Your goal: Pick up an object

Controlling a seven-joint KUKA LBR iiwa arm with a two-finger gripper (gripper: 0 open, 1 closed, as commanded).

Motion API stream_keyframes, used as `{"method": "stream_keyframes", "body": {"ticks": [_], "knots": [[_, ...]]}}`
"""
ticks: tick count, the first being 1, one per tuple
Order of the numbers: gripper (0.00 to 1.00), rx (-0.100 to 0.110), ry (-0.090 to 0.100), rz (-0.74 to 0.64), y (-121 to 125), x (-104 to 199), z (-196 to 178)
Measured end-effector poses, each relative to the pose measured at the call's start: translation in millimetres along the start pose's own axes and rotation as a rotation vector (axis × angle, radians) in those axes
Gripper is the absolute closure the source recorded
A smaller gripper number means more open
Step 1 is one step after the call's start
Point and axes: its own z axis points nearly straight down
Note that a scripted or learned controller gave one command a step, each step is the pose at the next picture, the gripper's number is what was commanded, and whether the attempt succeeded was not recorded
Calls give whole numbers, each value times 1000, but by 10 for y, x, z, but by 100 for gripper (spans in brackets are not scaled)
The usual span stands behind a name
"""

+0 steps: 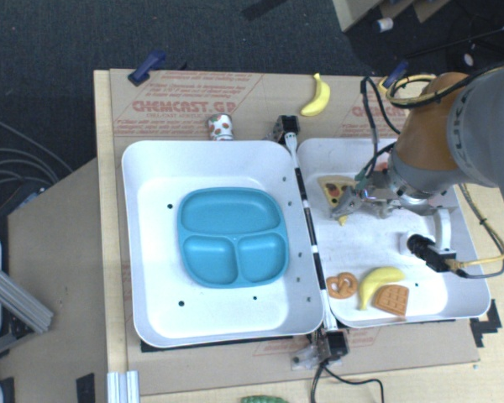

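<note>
Overhead slant view. My arm comes in from the right, smooth grey casing with an orange band, bent down over the right bin (462,305), a shallow glossy white tray with rounded corners. My hand (359,198) sits low at the bin's upper left, dark metal parts and wires crowded around it; I cannot tell how wide it stands or whether anything is in it. Just beside its tip lies a pizza slice (333,192), flat wedge, yellow with red spots, near the bin's left wall. Along the bin's near edge: a pretzel (343,285), brown knotted loop; touching or just beside it a curved yellow banana (375,281); against that a waffle (392,299), square, orange-brown, gridded. Left bin (147,225) carries a blue plate (232,235), matte plastic, three compartments. On the brown printed board of the counter (185,99), beyond the bins, a second banana (316,97) and a small spotted cup (221,127).
</note>
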Motion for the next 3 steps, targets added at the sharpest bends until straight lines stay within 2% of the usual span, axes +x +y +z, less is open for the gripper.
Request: {"method": "stream_keyframes", "body": {"ticks": [1, 2, 3], "knots": [[100, 0, 0, 1, 0, 2, -97], [100, -2, -1, -2, 136, -77, -1574], [0, 1, -1, -1, 130, -75, -1564]]}}
